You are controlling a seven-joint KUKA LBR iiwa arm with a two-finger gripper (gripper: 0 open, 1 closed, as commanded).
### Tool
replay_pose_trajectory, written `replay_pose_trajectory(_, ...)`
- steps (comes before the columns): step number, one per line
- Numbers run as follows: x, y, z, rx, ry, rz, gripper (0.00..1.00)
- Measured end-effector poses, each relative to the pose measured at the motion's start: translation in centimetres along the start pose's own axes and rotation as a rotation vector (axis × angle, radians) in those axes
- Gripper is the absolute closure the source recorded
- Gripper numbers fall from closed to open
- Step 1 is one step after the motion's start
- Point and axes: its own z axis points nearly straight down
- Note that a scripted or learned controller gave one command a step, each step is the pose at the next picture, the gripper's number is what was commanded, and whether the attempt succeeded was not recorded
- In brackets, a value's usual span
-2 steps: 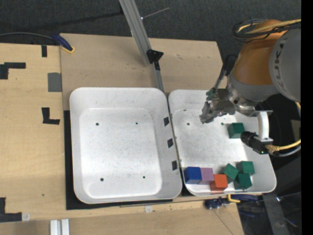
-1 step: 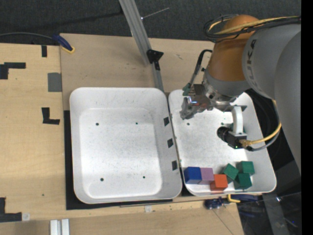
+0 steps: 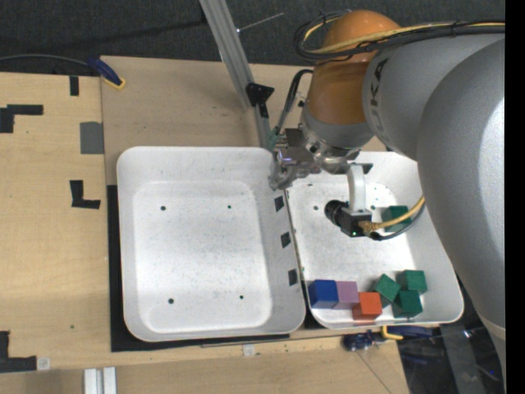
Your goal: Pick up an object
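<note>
My gripper (image 3: 285,164), its opening hidden from me, hangs over the far left corner of the right-hand bin (image 3: 324,249), and the blue block (image 3: 324,292), nearest of the cluster along the near rim, lies well apart, straight toward the camera.

No text readable anywhere; no labels, numbers — nothing.

White left bin (image 3: 123,220) on a black mat (image 3: 116,335), right bin (image 3: 316,236) just beside it, both on a tan bench (image 3: 49,261). Black tape bits (image 3: 79,194) and a grey patch (image 3: 92,136) off left, metal bar (image 3: 230,43) slanting up top.
</note>
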Motion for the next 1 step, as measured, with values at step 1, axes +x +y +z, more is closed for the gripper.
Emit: replay_pose_trajectory(1, 4.42, 3.5, 0.65, -0.001, -0.001, 0.002, 1.0)
